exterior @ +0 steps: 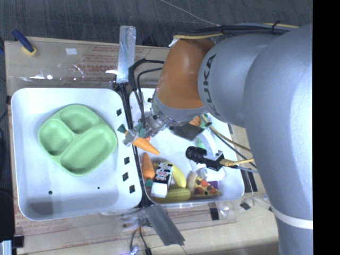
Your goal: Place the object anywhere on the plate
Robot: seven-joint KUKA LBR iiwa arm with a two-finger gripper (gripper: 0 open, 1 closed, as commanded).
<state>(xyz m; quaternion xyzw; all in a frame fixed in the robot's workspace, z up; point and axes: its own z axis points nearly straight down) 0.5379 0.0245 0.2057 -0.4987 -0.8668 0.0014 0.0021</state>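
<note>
Item 1: my arm [249,84], grey, with the orange band [183,78] above the wrist, reached in from the right and lay over most of the right bin [234,187].

Item 2: my fingers [134,133], at the near-left corner of the wrist, low over the right bin's left side, just beside the divide between the two bins. I could not tell whether they were released or clenched; the wrist hid most of them.

Item 3: one orange carrot [145,144], tapered, lying slantwise directly below my fingers, its thick end toward them. It appeared to touch them or lie just under them; whether it was grasped I could not tell.

Item 4: green plate [77,138], three compartments, lying flat in the left bin [32,195], well apart from the carrot. Nothing lay on its visible surface.

Item 5: a second orange piece [148,167], upright-looking, near the right bin's left wall, below the carrot.

Item 6: a cluster at the front of the right bin: a white block [159,191], a yellow banana-like piece [179,177], a yellowish-green long piece [178,195] along the front wall, and a small multicoloured piece [203,185] beside them. Pieces touched one another.

Item 7: a black cylindrical fitting [196,154] with cables [234,162] running off right, above that cluster.

Item 8: the tabletop [79,57], brown, carrying both bins, with a strip of grey tape [126,52] at the rear.
</note>
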